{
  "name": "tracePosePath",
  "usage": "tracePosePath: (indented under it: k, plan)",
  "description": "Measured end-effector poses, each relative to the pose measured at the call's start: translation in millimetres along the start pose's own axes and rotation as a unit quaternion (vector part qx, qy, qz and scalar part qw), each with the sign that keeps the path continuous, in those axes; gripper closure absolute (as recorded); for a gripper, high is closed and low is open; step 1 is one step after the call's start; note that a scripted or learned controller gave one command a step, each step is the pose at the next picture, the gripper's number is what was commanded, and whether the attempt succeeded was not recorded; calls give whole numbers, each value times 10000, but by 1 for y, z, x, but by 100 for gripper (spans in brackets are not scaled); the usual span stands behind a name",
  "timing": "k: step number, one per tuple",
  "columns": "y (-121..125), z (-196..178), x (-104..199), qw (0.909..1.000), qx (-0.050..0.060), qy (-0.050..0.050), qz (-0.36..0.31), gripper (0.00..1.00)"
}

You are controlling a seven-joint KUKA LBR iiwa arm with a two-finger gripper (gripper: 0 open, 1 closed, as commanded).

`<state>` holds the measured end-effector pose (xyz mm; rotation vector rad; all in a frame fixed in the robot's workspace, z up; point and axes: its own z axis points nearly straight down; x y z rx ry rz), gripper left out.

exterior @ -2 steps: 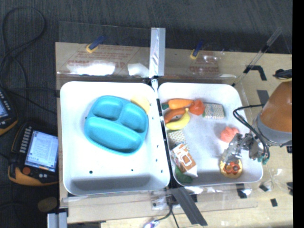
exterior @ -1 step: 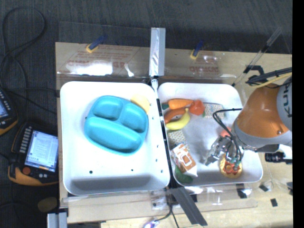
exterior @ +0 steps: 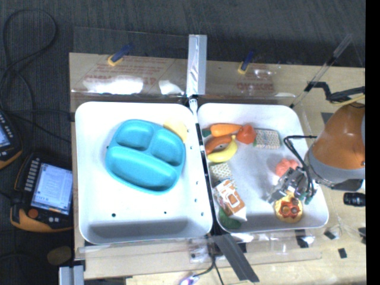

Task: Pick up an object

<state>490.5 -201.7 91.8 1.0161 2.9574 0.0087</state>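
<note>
My gripper [exterior: 289, 190] hangs low over the right bin's near right corner, below the orange band of the arm [exterior: 341, 141]. It sits just above a round red and yellow toy [exterior: 288, 209] and beside a small pink piece [exterior: 285, 165]. In the same bin lie a carrot [exterior: 224, 129], a banana [exterior: 221, 152], a red-orange fruit [exterior: 246, 135], a speckled sponge-like block [exterior: 267, 138] and a white and orange packet [exterior: 230, 199]. Nothing is visibly between the gripper's tips.
The left bin [exterior: 95, 218] holds a blue divided plate [exterior: 145, 154] with a yellow item [exterior: 176, 129] at its far edge. A central divider [exterior: 202, 177] separates the bins. The right bin's wall [exterior: 309, 135] runs close to the arm. A tablet [exterior: 50, 189] lies off the bench at left.
</note>
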Motion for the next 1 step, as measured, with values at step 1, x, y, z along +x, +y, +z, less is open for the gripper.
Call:
tracePosePath:
  k: [1]
  plan:
    - [42, -81, 9, 9996, 55, 49, 255, 100]
